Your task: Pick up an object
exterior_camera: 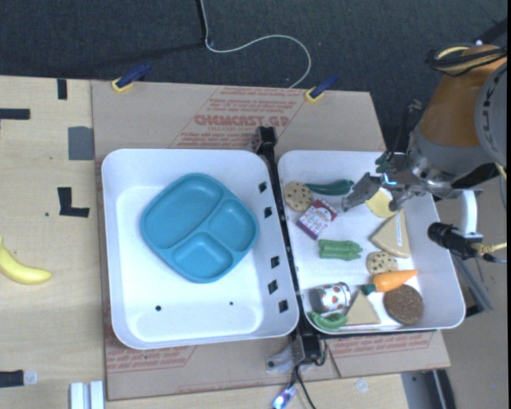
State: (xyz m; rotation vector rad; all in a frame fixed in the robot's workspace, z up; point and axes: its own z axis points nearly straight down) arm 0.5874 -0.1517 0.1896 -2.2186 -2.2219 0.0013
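The gripper (376, 190) hangs open and empty over the right bin (450, 313) – so drop straight down on one toy (maybe the yellow piece (379, 204)) – then squeeze

My worktop (34, 160) is pale wood, marked here and there with short black tape strips (68, 203). A brown cardboard sheet (238, 122) with red print lies over it, pinned at its far edge by two blue-and-yellow clamps (132, 77). Beyond the far edge lies dark grey carpet (85, 15), with a thin white cable (255, 45) looping across it. The light is even and soft.
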